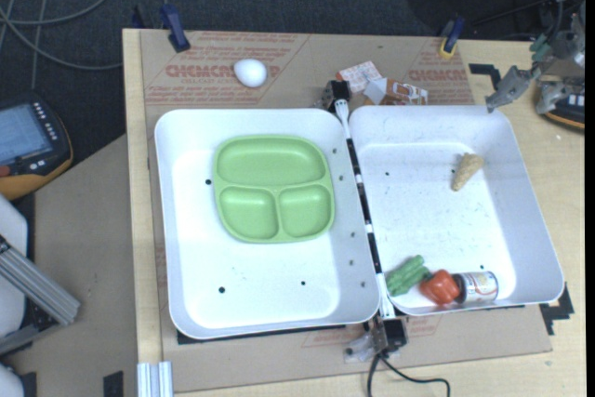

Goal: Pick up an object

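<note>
Well off at the far right corner of the bench, the gripper (pixel 507 90) hangs above the cardboard sheet (pixel 279 51), just outside the back right corner of the right bin (pixel 418 209). It is small and half lost against the clutter there, so I cannot tell whether it is clenched or released. Nothing I can make out is in its grasp.

The things to pick from lie in the right bin. A tan, bread-like piece (pixel 466 170) sits alone toward the back right, tilted, well apart from the rest. Along the front edge three things are bunched in a row: a green vegetable-shaped toy (pixel 405 275) nearest the left bin, a red-orange piece (pixel 442 286) touching it, and a small labelled bottle (pixel 482 284) lying on its side against the red one. It may be a can; it is hard to say.

The left bin (pixel 186 228) holds a pale green divided plate (pixel 274 188), set toward the back, with one long compartment and two smaller ones.

Behind the bins, a white egg-shaped object (pixel 249 72) rests on the cardboard, and some crumpled wrappers (pixel 381 86) lie near the gap between the bins. Blue clamps (pixel 173 26) pin the sheet at its back edge. A handheld screen (pixel 28 139) sits off to the left, on the floor side.
</note>
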You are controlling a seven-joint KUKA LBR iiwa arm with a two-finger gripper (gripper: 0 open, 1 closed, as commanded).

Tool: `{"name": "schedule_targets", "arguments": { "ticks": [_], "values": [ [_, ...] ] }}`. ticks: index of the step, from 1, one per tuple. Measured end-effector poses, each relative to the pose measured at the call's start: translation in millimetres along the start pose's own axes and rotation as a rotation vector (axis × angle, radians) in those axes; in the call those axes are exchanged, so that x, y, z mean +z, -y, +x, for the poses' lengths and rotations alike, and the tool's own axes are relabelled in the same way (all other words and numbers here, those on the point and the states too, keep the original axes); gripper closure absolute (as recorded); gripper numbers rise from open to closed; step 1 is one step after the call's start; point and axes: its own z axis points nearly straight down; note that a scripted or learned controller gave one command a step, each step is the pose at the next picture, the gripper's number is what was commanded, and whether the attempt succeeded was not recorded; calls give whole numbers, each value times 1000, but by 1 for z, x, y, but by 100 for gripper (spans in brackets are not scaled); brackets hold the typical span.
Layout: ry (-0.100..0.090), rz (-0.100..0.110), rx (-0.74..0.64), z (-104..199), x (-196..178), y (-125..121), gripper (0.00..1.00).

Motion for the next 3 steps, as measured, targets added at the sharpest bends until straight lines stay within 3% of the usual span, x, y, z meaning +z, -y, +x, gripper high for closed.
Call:
{"name": "schedule_targets", "arguments": {
  "ticks": [1, 3],
  "values": [
    [0, 1, 0, -1, 14, -15, 0],
    [-1, 5, 0, -1, 24, -14, 0]
  ]
}}
